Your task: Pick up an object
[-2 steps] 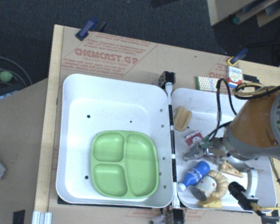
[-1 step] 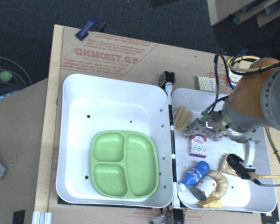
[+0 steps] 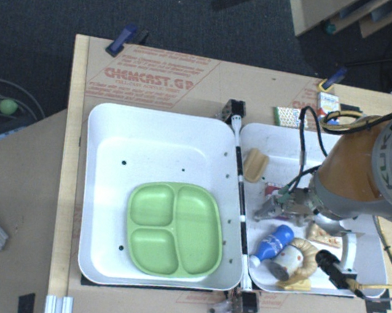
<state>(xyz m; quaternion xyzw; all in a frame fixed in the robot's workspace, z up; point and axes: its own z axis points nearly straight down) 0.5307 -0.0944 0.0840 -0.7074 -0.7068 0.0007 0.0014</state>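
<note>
My gripper [image 3: 269,206] hangs low in the right bin [image 3: 280,139], near its left wall and about mid-depth. Just in front of it lies a blue bottle [image 3: 277,240] with a white cap, pointing toward the front left. A tan wedge-shaped block [image 3: 255,164] rests behind the gripper, near the divider. Beside the bottle, at the front of the bin, sit a small grey cup [image 3: 287,261], a beige ring-like piece [image 3: 308,249] and a yellowish strip [image 3: 297,283]. The arm's orange band [image 3: 349,165] covers the right part of this bin. I see nothing between the fingers.
The left bin [image 3: 110,138] holds a green divided plate [image 3: 173,228] toward its front right. A small reddish bit [image 3: 270,189] lies by the gripper. Clamps and cables sit on the cardboard bench behind the bins.
</note>
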